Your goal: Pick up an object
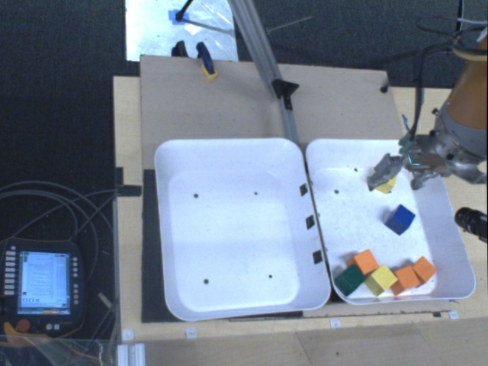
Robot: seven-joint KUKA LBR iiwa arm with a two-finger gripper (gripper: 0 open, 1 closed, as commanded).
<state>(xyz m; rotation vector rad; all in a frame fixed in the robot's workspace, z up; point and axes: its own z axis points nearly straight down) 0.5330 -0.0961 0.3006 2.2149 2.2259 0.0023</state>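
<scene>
Jaws of gripper [387, 175] look clenched on a small yellow block [387, 183] above right bin [456, 244]. Block judged light, rigid, smooth; grip flat opposite faces.

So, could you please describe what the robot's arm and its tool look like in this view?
The arm has a broad orange-tan band above a pale grey wrist section. Thin black cables loop down alongside it at the upper right. The tool is grey metal with two stubby, angular fingers, and a small teal-lit spot shows near its base.
</scene>
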